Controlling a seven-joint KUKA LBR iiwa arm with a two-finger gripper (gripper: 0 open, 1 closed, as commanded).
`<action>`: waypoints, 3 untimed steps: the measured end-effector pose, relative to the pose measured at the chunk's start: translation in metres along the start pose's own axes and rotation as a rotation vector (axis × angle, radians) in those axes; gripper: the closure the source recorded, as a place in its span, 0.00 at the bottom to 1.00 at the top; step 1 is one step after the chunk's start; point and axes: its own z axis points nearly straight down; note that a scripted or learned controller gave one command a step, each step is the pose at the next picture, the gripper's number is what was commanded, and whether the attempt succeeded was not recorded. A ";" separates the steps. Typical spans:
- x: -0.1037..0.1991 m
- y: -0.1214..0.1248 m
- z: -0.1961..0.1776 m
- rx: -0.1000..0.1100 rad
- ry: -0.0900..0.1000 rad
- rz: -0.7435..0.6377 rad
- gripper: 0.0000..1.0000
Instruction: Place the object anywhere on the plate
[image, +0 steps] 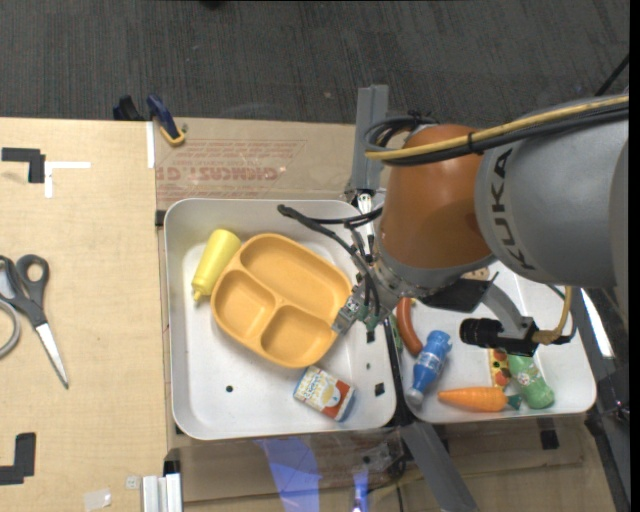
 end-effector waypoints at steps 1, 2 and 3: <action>-0.021 -0.059 -0.058 -0.002 -0.003 -0.187 1.00; 0.006 -0.017 -0.004 -0.001 0.000 -0.480 1.00; -0.025 -0.069 0.009 -0.002 -0.001 -0.743 1.00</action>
